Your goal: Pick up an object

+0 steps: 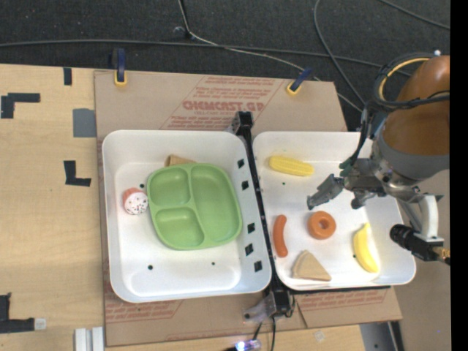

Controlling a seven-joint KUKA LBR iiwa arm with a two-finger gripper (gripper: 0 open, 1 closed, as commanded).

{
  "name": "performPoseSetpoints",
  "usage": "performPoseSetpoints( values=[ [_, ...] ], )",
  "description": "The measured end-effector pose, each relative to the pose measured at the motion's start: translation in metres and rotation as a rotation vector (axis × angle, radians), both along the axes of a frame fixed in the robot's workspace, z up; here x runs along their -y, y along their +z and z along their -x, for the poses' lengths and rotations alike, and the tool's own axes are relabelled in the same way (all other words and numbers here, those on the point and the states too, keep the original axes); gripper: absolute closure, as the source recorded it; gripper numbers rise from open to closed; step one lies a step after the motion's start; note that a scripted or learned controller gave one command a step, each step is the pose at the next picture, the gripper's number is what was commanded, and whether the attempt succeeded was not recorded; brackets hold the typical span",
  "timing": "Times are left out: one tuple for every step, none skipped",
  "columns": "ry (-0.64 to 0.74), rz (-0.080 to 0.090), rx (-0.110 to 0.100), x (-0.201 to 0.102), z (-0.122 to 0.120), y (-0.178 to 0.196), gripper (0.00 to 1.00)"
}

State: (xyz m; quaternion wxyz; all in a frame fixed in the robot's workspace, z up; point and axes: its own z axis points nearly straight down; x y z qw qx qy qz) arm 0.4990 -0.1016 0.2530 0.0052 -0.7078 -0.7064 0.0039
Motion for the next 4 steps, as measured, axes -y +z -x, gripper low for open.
performPoseSetpoints(
  values=[
    [0.004, 0.001, 0.011, 0.0, -0.002, 0.006, 0.0],
    [0.003, 0.001, 0.007, -0.006, -0.007, -0.041, 0.0],
    [0.003, 0.001, 0.006, -0.008, -0.016, -0.092, 0.0],
    [0.002, 0.001, 0.007, -0.004, -0.013, -0.136, 0.0]
  ],
)
